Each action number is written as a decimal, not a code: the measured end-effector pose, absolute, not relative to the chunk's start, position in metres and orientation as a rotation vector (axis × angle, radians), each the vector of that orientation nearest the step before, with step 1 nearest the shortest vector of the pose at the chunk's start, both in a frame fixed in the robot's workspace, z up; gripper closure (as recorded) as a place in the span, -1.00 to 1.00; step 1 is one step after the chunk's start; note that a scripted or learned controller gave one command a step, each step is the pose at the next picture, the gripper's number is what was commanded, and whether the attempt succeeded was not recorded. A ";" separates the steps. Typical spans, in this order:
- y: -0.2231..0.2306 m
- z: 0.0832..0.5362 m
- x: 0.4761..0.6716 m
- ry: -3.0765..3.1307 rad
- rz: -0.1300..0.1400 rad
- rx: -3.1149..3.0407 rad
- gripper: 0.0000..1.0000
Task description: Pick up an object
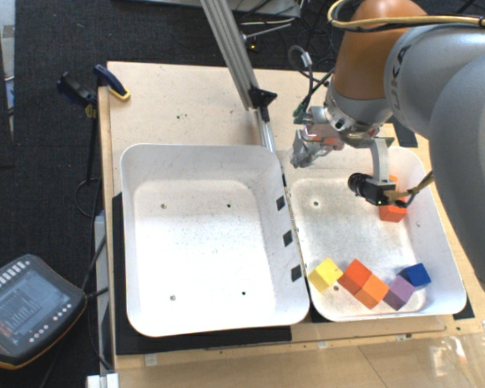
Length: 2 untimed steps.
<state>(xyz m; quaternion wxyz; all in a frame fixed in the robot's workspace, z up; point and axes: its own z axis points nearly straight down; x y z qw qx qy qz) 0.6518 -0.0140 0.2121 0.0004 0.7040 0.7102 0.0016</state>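
From the camera view above the worktop (186,103): finds the tool (305,153) hanging over the far left corner of the right bin (339,233), close to the seam with the left bin (202,241). Shows no block gripped there and none lifted clear of the bin, so judges the pick as not yet done. Cannot tell whether released or clenched, too small and too dark against its mount to read. Seems clear of every block, though height above the bin floor is hard to judge at this slant. Places every candidate in the right bin: a lone orange block (393,212) towards the far right wall, well apart from the tool. Then, along the near edge, a yellow cube (326,274), a red-orange block (356,274), a second orange block (373,291), a purple block (399,292) and a blue cube (417,275), packed close, several touching. By that reading, leaves nearly the whole job: settling on one block, travelling over it, descending, closing and lifting. Reckons the lone orange block the easier target, given the crowding in the near row.
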 end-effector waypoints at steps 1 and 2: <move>0.039 0.220 0.672 2.229 0.007 2.212 1.00; 0.088 0.218 0.678 2.229 0.005 2.213 1.00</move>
